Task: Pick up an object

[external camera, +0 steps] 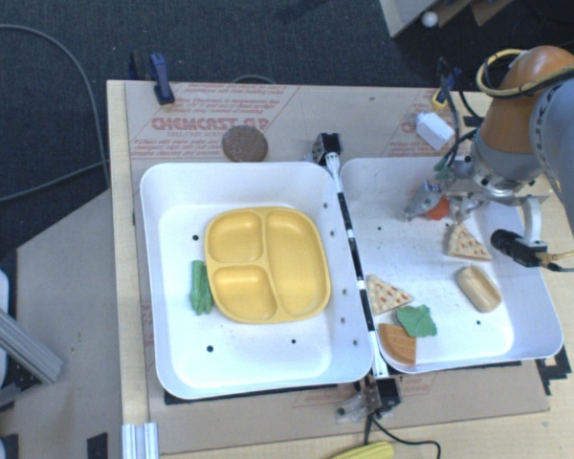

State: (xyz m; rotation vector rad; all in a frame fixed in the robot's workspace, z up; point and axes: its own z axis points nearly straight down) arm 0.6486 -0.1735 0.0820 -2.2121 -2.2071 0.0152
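Jaws on my grey two-finger gripper [438, 202] are spread, low over the right white bin [526, 338], above a small orange-red piece [438, 207]; whether they grip it I cannot tell. Just beside them lies a waffle-patterned triangular wedge [468, 244], tip toward them. Cardboard behind reads "CHEMCAST GP".

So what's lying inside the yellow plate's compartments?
Nothing shows in the yellow plate's three compartments. A green piece lies just outside its left edge, on the bin floor; anything beneath the plate is covered.
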